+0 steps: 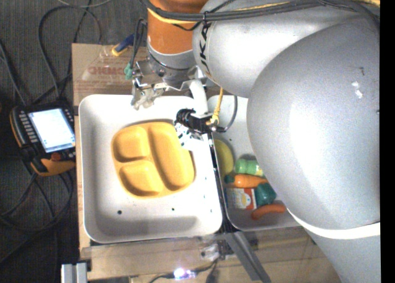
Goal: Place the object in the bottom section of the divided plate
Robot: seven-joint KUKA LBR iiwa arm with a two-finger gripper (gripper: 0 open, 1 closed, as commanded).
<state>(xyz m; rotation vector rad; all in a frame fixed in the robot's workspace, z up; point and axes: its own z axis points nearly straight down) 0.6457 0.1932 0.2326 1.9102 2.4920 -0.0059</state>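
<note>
The yellow divided plate (153, 158) lies flat in the left white bin (99, 214), below and slightly to the right of the fingers in the camera view. It has three sections: two small ones on its left side and one large one on the right.

The bin with the plate sits on a wooden worktop (86, 66) beside the right white bin (244, 223). That second bin holds a cluster of toy food well to the right of the fingers and lower: a yellow piece (223, 155), a green piece (248, 167), an orange carrot (248, 180), a small carton (241, 199) and a red piece (268, 211). Around the worktop the floor is dark carpet crossed by loose cables, and a teach pendant (44, 131) with a lit screen lies far to the left of the fingers.

The gripper (143, 98) hangs over the upper rim of the left bin, just above the plate's top edge. Its metal tips are small and blurred, and whether they are spread or closed cannot be told; nothing is visibly between them.

The grey arm (308, 90) covers much of the right bin and the upper right of the scene, so part of the toy food is hidden beneath it.
</note>
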